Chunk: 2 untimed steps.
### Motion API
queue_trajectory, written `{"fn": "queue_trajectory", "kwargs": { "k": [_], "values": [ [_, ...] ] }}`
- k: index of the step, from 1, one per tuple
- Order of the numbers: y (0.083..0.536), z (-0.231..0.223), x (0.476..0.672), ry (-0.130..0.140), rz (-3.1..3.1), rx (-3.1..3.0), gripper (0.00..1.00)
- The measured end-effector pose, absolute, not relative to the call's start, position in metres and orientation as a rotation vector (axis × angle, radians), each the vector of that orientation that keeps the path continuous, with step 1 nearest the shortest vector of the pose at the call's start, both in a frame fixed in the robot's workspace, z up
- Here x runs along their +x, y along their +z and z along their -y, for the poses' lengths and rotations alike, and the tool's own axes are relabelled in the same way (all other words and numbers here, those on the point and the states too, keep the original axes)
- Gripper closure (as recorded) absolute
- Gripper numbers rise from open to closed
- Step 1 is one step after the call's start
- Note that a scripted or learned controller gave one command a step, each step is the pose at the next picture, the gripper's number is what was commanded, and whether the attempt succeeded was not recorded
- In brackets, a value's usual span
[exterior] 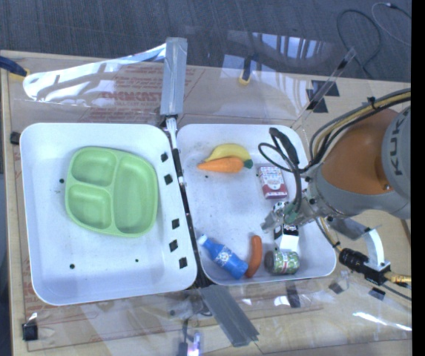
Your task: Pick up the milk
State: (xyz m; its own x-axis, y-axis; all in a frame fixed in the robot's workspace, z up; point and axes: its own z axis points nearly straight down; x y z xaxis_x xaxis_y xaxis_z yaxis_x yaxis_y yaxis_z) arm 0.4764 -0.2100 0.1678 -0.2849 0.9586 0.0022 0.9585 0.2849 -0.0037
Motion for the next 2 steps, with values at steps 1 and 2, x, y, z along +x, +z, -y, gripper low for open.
{"fn": "queue_trajectory", "kwargs": {
  "k": [1, 2],
  "values": [
    [0.133, 0.209, 0.482, 0.001, 2.581, -1.785, 0.00],
    [0.244, 0.211, 0.478, 0.001, 2.599, -1.768, 0.00]
  ]
}}
